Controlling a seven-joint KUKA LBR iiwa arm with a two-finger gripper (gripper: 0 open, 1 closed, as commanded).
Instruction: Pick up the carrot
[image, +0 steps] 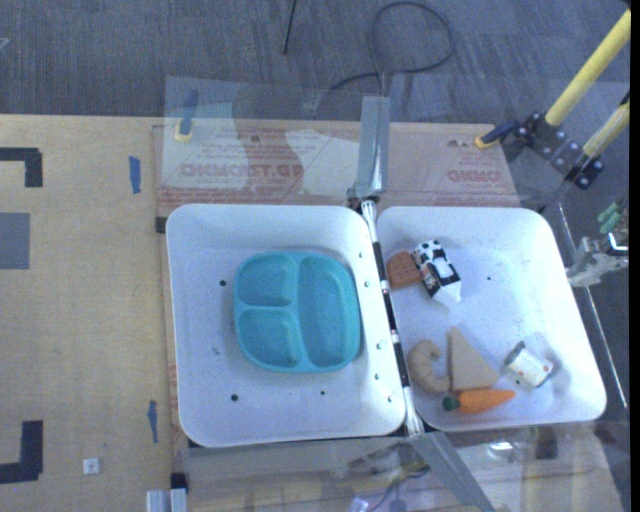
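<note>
Approach step, nothing grasped: carrot (480, 400) lies at right bin's (560, 250) near edge, touching tan wedge (466, 365). Tool state: cannot tell. Next: descend over carrot.

A robotics lab: taped plywood bench (80, 300), two white bins (190, 300).

left bin (200, 400): holds divided plate (297, 311) at its middle | right bin (560, 250): touches left bin along the centre seam | carrot (480, 400): near front edge of right bin | wedge (466, 362): just behind carrot | curled piece (428, 366): left of wedge | small block (528, 368): right of wedge | patterned toy (437, 268) and round piece (402, 269): side by side at back left
</note>
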